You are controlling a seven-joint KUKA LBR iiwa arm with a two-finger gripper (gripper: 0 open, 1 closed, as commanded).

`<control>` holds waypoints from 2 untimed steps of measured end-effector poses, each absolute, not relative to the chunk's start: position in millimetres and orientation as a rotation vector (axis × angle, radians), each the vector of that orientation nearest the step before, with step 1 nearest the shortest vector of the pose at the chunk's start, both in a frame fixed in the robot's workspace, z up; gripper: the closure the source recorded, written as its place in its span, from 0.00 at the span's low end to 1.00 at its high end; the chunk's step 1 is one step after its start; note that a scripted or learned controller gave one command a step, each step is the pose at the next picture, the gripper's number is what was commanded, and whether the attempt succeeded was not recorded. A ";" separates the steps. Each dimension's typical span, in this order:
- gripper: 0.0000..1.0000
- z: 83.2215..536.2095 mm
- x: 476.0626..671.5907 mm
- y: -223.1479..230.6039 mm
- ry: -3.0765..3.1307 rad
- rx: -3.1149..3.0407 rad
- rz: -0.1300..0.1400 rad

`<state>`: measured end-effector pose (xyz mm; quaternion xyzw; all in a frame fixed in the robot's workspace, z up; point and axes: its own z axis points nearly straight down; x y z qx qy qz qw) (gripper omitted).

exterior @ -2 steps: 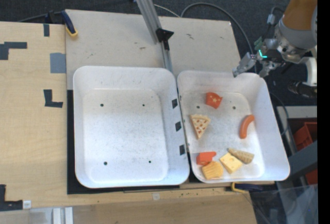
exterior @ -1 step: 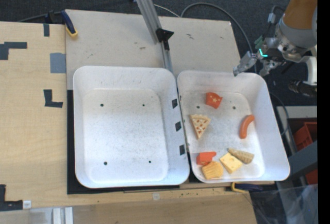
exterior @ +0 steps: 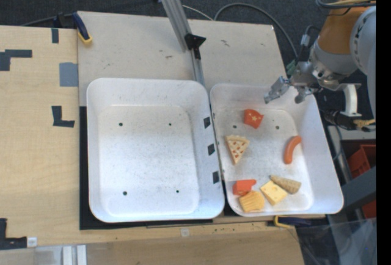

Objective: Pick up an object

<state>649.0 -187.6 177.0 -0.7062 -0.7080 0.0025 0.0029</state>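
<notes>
Over the right-hand bin's (exterior: 317, 129) far edge, at about one o'clock from its middle, the gripper (exterior: 287, 93) hangs with its two fingers spread apart and nothing between them; the nearest thing to take is the small red block (exterior: 253, 118), lying at roughly eight o'clock from the fingertips. To do this well I would bring the fingers down square over that block, straddling its flat sides, since a chunky faceted shape gives a surer bite than the smooth rounded orange sausage (exterior: 292, 149). Toward six o'clock lie a speckled pizza wedge (exterior: 237, 148), yellow cheese-like blocks (exterior: 273, 192) and a tan cone (exterior: 287, 184), all hard-looking toy food on the bin's matt white floor.
</notes>
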 end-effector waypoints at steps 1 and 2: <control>0.00 131.9 650.3 -190.9 -2.221 -2.217 0.007; 0.00 88.9 651.5 -190.4 -2.226 -2.222 -0.001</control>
